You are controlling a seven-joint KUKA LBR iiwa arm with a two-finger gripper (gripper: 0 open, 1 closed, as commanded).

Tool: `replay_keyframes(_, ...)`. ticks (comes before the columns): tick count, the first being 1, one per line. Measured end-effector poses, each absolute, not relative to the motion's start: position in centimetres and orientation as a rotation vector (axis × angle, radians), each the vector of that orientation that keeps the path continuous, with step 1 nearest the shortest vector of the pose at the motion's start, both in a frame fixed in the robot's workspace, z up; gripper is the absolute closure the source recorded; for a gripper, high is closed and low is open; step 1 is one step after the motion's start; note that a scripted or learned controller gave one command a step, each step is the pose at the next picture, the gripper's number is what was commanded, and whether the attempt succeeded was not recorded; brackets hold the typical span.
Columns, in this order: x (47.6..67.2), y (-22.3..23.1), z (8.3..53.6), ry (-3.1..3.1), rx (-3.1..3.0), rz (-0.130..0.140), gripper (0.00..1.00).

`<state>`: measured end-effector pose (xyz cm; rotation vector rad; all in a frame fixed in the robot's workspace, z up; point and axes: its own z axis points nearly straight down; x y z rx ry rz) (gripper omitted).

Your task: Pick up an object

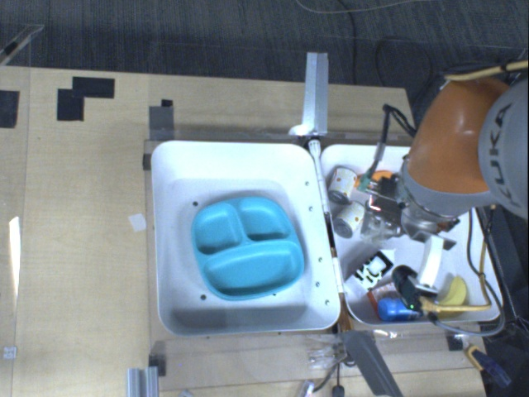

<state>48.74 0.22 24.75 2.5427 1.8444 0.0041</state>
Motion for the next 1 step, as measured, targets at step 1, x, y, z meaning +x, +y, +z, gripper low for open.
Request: replay_keyframes(1,48.85,0.27,25.77,1.847,2.540,0.008,1.00)
